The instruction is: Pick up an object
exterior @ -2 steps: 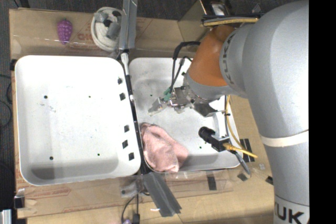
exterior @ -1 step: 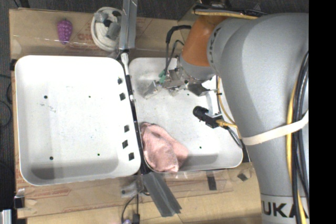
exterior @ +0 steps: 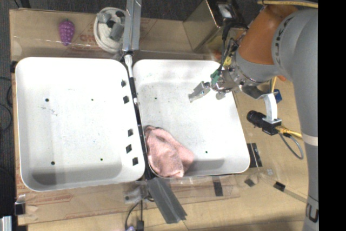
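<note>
Seemingly empty end effector [exterior: 199, 92] over right bin [exterior: 227, 132], finger spread impossible to tell, pink cloth [exterior: 165, 153] well apart

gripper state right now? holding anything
gripper: over the right bin, apart from the pink cloth; open or shut cannot be told.

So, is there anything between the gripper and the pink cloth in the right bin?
Nothing visible. The gripper hangs over the upper part of the right bin; the pink cloth lies in its lower left corner, with bare bin floor between them.
</note>
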{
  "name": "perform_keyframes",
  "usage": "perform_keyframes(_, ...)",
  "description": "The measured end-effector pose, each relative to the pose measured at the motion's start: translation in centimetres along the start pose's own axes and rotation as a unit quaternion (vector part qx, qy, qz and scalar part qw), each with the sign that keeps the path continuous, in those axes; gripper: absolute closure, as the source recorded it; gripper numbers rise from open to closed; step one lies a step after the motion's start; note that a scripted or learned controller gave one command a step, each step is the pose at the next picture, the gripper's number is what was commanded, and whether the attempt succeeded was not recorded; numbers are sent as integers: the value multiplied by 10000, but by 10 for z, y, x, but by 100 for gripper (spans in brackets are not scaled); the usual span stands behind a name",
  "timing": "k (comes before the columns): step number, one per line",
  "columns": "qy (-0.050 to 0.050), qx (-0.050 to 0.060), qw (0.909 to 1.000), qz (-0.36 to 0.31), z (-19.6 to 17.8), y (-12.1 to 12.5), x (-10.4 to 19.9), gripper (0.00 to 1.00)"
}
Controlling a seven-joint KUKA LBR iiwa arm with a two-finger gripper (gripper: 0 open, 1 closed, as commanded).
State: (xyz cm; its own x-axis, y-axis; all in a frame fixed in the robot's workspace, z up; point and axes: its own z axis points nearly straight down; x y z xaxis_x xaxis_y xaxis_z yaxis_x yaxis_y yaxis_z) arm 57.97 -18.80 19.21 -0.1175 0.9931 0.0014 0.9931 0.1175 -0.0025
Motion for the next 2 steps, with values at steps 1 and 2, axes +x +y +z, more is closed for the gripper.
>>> perform_keyframes(1, 8, 30, 9985, 549, 91, -46, 74, 0)
perform_keyframes(2, 4, -2, 10000, -60, 102, -93, 89, 0)
